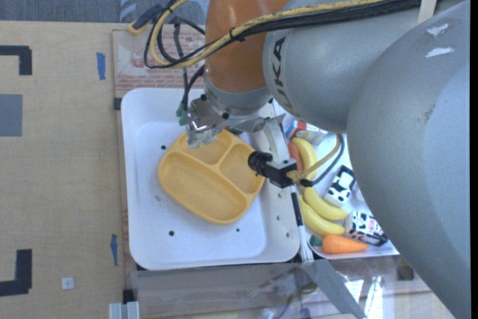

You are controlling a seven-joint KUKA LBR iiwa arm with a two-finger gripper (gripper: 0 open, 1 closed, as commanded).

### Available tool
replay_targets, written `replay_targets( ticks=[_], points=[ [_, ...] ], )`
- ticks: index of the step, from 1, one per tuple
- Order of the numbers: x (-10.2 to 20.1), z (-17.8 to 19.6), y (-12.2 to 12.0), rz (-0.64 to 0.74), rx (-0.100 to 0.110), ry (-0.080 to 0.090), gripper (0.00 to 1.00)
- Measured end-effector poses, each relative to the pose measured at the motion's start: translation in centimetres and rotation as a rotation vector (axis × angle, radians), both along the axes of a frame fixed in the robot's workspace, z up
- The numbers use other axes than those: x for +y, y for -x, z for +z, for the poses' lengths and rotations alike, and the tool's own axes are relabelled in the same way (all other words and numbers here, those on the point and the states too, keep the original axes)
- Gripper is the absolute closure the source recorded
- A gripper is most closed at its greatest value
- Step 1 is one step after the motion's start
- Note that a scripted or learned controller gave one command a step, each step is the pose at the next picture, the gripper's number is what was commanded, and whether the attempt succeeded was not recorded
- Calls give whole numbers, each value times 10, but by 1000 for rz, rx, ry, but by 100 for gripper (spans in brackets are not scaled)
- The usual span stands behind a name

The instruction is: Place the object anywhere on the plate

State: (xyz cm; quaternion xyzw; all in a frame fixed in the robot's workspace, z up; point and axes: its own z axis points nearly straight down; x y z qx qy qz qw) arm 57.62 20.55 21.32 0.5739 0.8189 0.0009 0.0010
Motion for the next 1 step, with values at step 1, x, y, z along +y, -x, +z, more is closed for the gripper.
replay_targets(
  ticks=[1],
  points=[
    [0, 10, -1, 0, -3, -1, 100]
  ],
)
